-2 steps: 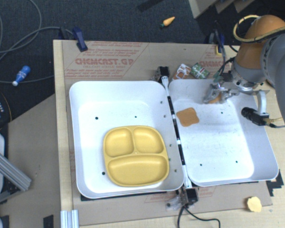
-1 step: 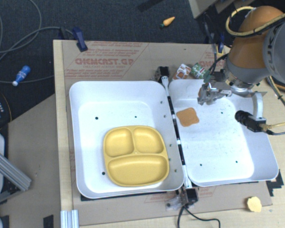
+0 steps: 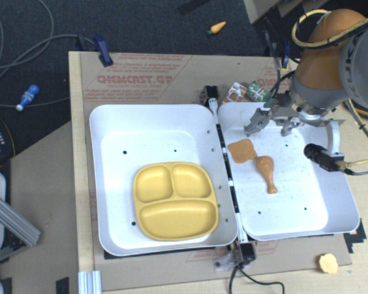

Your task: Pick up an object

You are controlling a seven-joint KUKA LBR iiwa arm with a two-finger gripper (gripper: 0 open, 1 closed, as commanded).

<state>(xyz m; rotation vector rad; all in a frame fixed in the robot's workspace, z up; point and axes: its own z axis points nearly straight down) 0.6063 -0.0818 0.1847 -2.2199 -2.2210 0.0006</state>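
Note:
In the right bin (image 3: 319, 216), near its left wall, lies a flat brown toast-like piece (image 3: 241, 150). A tan toy drumstick (image 3: 267, 171) rests just right of it, pointing toward the front. My gripper (image 3: 271, 126) hangs over the back of this bin, above and slightly behind the two pieces. It is open, with nothing between its fingers (image 3: 256, 124). A yellow divided plate (image 3: 174, 200) sits in the front half of the left bin (image 3: 110, 139).
Small printed packets (image 3: 245, 92) lie on the bench just behind the right bin. A black cylinder (image 3: 322, 155) sticks out from the wrist over the bin's right side. A yellow chunk (image 3: 327, 263) sits on the bench at the front right, and a blue clamp (image 3: 102, 51) at the back left.

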